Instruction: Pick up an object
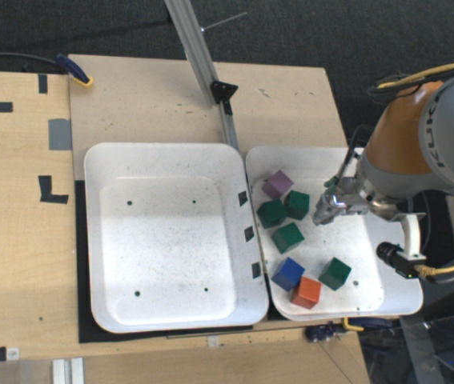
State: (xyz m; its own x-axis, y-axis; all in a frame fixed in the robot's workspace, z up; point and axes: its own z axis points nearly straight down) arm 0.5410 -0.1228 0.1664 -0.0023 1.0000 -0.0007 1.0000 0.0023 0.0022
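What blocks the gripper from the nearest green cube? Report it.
Nothing visible does. The gripper sits over the right bin, just right of the nearest green cube, with bare bin floor between them. A purple cube and another green cube crowd its far side.

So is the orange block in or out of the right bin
In. The orange block lies on the right bin floor near its front rim, touching the blue block.

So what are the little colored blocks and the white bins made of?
The blocks, like the orange block and purple block, look like painted wood or plastic: matte, sharp-edged, hard to tell which. The right bin looks like smooth molded plastic, with rounded rims.
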